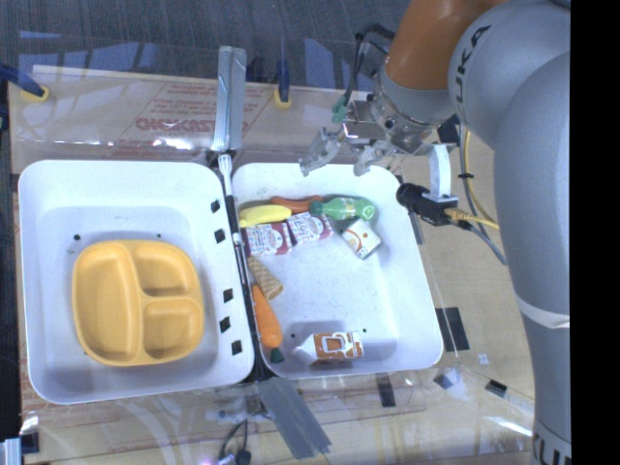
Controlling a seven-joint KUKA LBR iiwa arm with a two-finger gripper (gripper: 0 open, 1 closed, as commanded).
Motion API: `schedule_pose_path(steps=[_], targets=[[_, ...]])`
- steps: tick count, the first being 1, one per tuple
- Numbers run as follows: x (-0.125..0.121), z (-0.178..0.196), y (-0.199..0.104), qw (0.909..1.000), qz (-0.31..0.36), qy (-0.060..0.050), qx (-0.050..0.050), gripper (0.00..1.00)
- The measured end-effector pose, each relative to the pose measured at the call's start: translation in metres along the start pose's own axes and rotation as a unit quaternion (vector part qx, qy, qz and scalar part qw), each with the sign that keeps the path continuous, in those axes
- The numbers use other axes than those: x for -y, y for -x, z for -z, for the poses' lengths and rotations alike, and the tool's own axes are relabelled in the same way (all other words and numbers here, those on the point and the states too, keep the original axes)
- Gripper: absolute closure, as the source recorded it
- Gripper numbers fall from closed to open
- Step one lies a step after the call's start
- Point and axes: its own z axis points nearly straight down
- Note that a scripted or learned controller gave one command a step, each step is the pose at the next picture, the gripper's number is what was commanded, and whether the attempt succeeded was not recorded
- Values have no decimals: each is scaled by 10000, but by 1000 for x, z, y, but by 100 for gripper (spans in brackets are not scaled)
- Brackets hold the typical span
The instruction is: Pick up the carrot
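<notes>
Carrot (266,320) lying ungrasped against the left wall of the right bin (412,289), near its front. Gripper (338,156) hovers above the bin's far rim, fingers spread wide and empty; approach, descent and grasp remain.

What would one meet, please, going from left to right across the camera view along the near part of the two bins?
Yellow plastic divided tray → orange carrot with its green end → small orange-and-white carton.
</notes>
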Motion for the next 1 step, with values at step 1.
schedule_pose_path(steps=[1], targets=[[-3, -145, 43, 9970, 771, 49, -16, 0]])
